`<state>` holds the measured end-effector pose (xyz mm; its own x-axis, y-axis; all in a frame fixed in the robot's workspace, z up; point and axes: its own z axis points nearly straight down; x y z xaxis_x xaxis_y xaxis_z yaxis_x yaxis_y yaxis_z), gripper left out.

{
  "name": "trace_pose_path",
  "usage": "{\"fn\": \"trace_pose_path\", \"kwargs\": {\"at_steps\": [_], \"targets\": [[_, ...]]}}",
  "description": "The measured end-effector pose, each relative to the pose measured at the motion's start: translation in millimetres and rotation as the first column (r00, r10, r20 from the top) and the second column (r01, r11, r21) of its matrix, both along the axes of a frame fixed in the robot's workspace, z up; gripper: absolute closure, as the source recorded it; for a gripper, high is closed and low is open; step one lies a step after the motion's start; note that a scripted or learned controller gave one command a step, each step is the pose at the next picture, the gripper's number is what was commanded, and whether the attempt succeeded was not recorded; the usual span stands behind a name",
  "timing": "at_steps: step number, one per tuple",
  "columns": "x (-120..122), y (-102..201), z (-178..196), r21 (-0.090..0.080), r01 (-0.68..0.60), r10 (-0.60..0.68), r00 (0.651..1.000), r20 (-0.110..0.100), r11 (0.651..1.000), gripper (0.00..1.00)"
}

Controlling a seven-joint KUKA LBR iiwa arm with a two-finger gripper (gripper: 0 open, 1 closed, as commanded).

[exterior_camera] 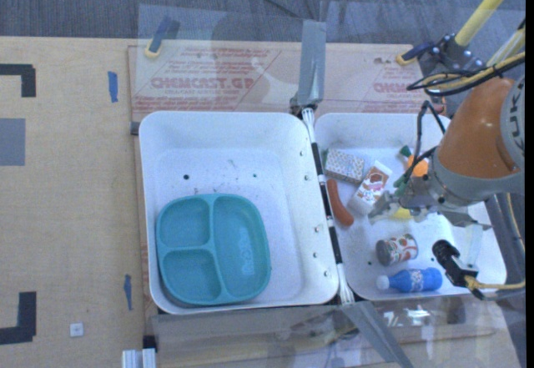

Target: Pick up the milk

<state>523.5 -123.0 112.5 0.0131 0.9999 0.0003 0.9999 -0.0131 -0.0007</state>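
Milk (372, 186): small carton, lying tilted.
Likely light, crushable; grip flat sides. Gripper (399, 206) at its 4 o'clock, finger state indiscernible.

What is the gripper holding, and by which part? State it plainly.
Cannot be told. The gripper sits low in the right bin beside the milk carton, but the arm hides whether anything is gripped.

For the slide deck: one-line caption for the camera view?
KUKA arm's gripper hovers beside the milk carton in the right bin; teal divided plate in the left bin.
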Motion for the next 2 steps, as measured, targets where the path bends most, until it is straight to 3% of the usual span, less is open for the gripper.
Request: {"fn": "trace_pose_path", "kwargs": {"at_steps": [1,2], "targets": [[88,-11,-24,-0.002,0.035,-0.035,0.999,0.007,0.999,0.00],[-36,-22,29,0.001,0.048,-0.048,0.999,-0.001,0.999,0.00]]}}
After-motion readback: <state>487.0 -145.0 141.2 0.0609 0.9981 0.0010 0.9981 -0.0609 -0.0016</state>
